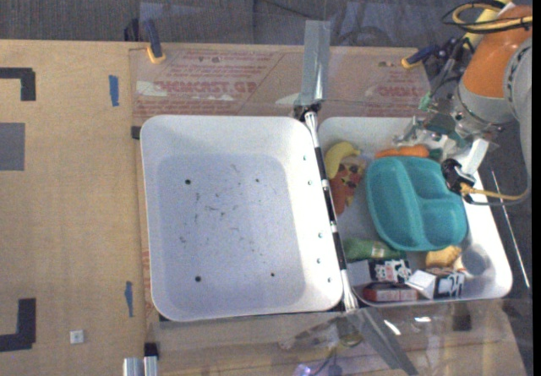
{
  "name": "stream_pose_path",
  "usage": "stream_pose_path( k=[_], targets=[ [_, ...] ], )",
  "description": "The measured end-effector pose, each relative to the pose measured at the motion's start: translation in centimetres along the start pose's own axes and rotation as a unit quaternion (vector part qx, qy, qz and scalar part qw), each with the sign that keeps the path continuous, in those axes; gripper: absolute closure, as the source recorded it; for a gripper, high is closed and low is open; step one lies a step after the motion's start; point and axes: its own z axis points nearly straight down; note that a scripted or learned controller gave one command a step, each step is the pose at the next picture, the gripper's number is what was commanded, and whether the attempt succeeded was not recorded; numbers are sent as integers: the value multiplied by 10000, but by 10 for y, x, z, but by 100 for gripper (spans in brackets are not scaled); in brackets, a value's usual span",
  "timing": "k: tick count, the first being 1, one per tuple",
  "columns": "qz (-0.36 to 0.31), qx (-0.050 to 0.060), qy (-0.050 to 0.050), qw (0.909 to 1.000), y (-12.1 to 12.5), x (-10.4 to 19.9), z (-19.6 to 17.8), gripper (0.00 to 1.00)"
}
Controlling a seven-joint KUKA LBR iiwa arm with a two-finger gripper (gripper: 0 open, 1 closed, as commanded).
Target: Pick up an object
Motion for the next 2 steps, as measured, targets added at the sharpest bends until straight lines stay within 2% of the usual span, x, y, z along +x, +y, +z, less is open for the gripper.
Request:
stream_pose_path(
  k=[1, 2],
  targets=[
    [-12, -41, -19, 10000, 2, 0, -13, 100],
    [-13, -38, -18, 10000, 2, 1, -12, 0]
  ],
)
